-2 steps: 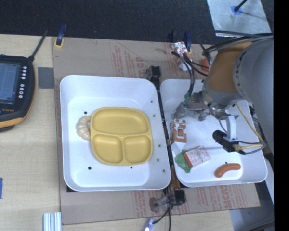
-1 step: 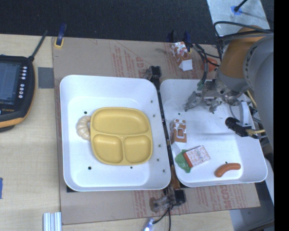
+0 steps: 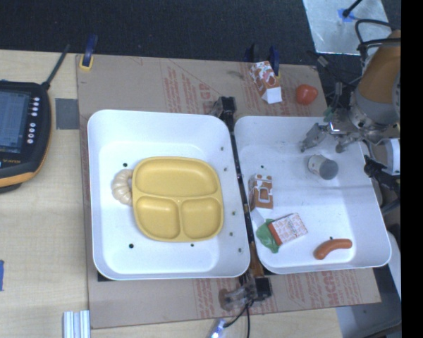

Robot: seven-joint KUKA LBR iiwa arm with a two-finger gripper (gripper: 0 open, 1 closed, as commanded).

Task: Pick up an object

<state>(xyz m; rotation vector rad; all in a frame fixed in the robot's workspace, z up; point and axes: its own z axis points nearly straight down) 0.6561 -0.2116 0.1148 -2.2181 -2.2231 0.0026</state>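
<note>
Claw (image 3: 329, 138) hangs over the right bin's (image 3: 363, 196) far end, fingers spread wide, holding nothing. Grey cup (image 3: 323, 166) lies just below it. Sausage (image 3: 332, 248), red packet (image 3: 288, 228) and carton (image 3: 261, 191) lie nearer the bin's front. Yellow tray (image 3: 178, 198) fills the left bin (image 3: 109, 189).

Beige rounded item (image 3: 120, 186) at left edge of yellow divided tray (image 3: 178, 198): mostly covered by tray, kind not identifiable. Green item (image 3: 266, 236), right of tray: partly under the red-and-white packet (image 3: 289, 228), kind unclear. Teach pendant (image 3: 13, 134), far left of tray: cut by picture edge. Packet print too small to read.
</note>
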